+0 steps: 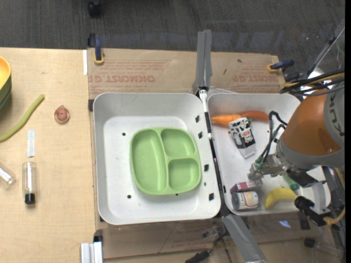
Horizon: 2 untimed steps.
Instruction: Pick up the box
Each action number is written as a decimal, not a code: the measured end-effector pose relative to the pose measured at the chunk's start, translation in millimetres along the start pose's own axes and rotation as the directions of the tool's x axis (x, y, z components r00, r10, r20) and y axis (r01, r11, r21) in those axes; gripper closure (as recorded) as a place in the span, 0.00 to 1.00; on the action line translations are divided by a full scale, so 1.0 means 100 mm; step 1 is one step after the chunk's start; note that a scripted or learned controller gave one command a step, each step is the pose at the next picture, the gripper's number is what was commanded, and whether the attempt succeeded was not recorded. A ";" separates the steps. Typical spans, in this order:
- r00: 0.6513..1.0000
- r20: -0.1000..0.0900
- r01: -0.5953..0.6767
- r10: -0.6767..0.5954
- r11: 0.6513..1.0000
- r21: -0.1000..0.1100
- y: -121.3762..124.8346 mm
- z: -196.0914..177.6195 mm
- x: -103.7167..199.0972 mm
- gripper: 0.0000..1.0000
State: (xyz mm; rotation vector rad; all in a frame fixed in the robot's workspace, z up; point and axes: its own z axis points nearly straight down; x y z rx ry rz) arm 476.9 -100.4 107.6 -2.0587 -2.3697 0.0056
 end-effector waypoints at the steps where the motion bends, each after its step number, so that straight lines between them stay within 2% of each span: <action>1: 1.000 0.000 0.000 0.000 1.000 0.000 0.00 0.00 0.00 0.00; 2: 1.000 -0.001 -0.028 0.028 1.000 0.000 0.00 0.17 0.04 0.00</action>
